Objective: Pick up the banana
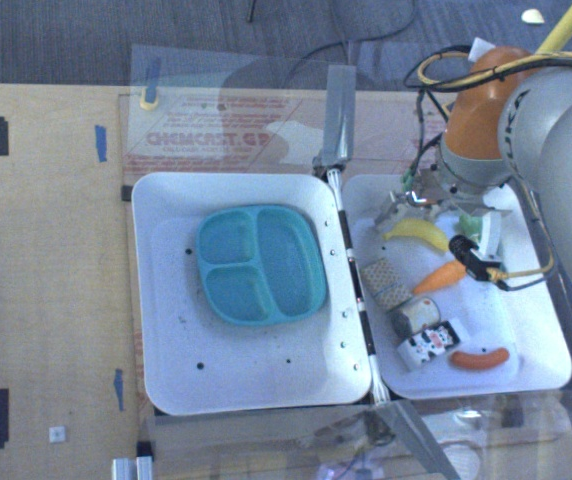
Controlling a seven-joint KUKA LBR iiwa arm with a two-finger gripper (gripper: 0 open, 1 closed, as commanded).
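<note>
1. Camera view: the banana [418, 233] is yellow, short and curved, lying in the right bin [541, 368] near its far left corner.
2. My gripper [413, 200] hangs just above the banana's far side.
3. I cannot tell how my jaws stand.

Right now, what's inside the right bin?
Right bin: banana under the gripper, carrot, sausage, grater, small boxes. The arm covers its back corner.
</note>
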